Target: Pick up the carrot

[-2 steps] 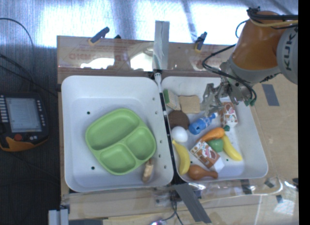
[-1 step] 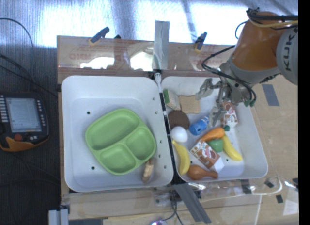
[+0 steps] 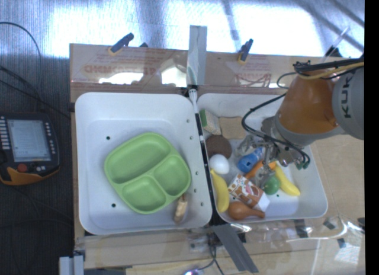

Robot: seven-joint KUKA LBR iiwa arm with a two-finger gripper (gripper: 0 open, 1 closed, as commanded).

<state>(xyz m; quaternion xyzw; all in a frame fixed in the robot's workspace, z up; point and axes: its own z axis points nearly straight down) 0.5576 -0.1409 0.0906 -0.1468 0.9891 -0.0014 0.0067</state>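
Camera view | arm over right bin [image 3: 308, 208], gripper [image 3: 265, 162] low among the toys | fingers state: cannot tell, hidden in clutter | carrot [image 3: 256, 169] small orange piece just beside gripper, next to blue block [image 3: 247, 162] | nearby: white egg [image 3: 219, 164], banana [image 3: 221, 191], green ball [image 3: 272, 185] | left bin [image 3: 89, 149]: green divided plate [image 3: 147, 172]

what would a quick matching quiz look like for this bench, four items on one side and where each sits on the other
Items:
1. green divided plate
2. white egg
3. orange carrot
4. hand-held controller

Places:
A. right bin, under the arm's wrist
B. floor, left of the bench
C. middle of the left bin
D. right bin, near the wall between the bins

Pairs: 1-C, 2-D, 3-A, 4-B
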